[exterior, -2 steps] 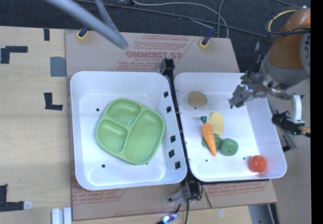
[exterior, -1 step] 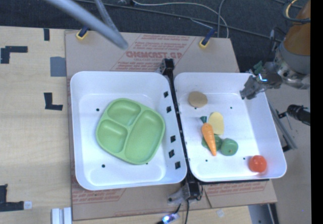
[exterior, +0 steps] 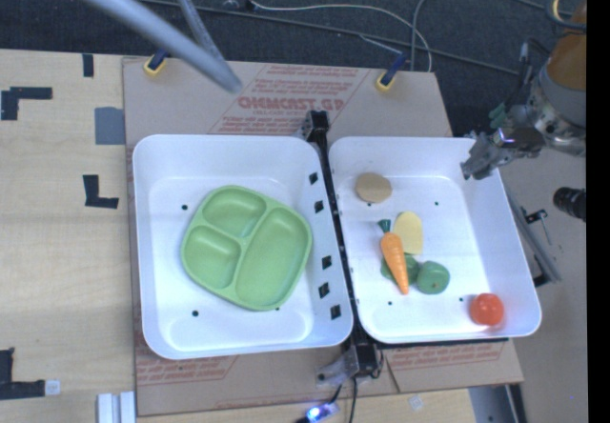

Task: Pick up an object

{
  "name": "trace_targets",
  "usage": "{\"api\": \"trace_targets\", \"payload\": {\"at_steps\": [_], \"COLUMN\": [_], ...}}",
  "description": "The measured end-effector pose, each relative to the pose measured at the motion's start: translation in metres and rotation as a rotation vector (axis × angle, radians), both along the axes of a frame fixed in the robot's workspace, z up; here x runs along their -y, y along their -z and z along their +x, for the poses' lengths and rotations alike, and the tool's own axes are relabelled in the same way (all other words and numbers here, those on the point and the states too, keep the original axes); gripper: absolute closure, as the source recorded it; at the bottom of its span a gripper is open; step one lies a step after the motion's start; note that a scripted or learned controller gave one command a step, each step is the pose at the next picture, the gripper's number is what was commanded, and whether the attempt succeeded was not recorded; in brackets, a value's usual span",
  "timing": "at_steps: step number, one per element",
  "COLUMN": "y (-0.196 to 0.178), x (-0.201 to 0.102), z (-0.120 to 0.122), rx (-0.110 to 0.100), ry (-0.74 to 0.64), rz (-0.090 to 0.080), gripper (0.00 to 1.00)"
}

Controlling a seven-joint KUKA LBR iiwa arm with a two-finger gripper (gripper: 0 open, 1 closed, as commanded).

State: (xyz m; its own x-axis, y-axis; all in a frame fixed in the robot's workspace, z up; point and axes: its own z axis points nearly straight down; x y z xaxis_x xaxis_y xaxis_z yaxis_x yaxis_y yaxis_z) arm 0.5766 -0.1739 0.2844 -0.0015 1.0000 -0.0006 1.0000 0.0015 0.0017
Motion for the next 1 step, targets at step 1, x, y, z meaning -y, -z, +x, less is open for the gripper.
{"api": "trace_targets", "payload": {"at_steps": [1], "y": [0.0099], "x": [-0.0404], "z": [0.0117], "rx": [-0.003], "ry": [-0.003], "rz": [0.001], "gripper": [1.00]}}
